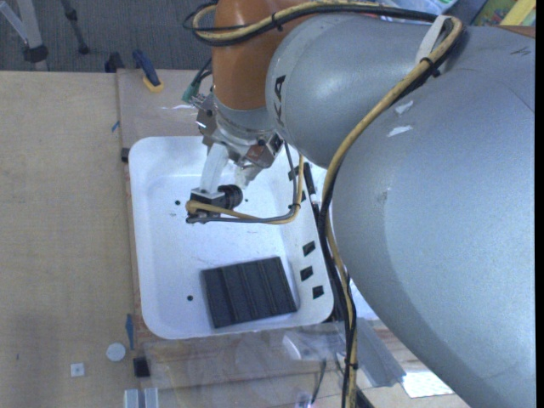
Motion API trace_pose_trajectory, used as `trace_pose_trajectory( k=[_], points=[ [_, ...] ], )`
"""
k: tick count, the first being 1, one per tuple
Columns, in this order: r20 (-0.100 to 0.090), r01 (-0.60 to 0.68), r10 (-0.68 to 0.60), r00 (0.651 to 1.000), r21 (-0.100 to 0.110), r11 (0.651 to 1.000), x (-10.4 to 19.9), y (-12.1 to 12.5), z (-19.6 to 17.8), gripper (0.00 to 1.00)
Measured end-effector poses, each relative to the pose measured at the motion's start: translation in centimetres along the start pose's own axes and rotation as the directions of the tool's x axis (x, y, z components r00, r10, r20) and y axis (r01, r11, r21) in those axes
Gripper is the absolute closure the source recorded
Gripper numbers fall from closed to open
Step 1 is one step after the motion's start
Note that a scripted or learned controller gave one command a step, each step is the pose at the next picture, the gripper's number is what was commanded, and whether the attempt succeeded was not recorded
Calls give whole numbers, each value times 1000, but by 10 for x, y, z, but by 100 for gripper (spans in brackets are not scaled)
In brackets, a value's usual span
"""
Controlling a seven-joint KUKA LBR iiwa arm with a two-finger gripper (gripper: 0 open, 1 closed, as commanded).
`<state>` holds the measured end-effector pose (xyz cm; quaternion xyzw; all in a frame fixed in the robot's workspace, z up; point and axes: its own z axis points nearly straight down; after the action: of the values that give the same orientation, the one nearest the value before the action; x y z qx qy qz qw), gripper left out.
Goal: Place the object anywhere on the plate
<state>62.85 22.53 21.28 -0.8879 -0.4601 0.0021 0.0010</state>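
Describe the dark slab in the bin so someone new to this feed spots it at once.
Find the white bin in the middle of the view. On its floor, toward the view's lower edge, lies a dark grey ribbed plate, flat and slightly askew. It is the only large dark rectangle there, marked by parallel grooves; the other marks are tiny black specks.

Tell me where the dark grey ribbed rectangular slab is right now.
In the camera view, the dark grey ribbed rectangular slab lies flat at the lower end of the white bin, toward its right corner, below the gripper and apart from it.
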Motion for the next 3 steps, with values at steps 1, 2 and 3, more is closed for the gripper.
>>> trace_pose_trajectory(
  k=[1, 2, 3],
  points=[
    [0, -4, 4, 1000, 0, 1000, -32, 68, 108, 100],
    [-9, -103, 103, 995, -2, 995, -11, -21, 125, 100],
    [-3, 124, -124, 992, -3, 992, -32, 0, 69, 100]
  ],
)
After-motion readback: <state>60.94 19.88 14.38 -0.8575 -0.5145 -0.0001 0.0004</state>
